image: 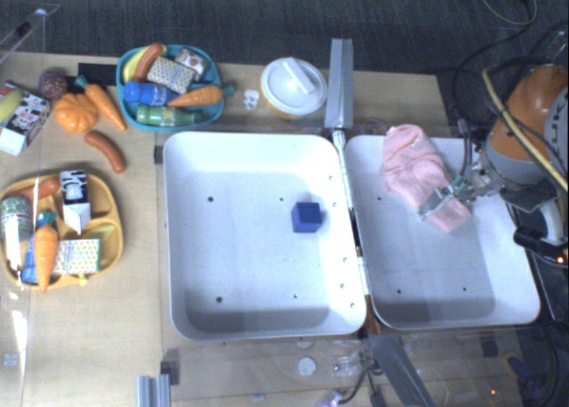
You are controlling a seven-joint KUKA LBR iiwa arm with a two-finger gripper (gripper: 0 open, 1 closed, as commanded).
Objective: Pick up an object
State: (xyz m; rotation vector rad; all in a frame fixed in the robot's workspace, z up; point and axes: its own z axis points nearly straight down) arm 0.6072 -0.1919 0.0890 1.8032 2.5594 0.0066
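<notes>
I'm seeing the gripper (pixel 442 203) sitting low in the right bin (pixel 462 294), pressing at the lower right edge of the pink cloth (pixel 413 165). That cloth is lying crumpled in this bin's upper part. A blue cube (pixel 307 217) is resting in the left bin (pixel 231 290).

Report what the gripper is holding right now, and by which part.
It cannot be told. The gripper is down at the lower right end of the pink cloth in the right bin, but no cloth shows between its fingers.
</notes>
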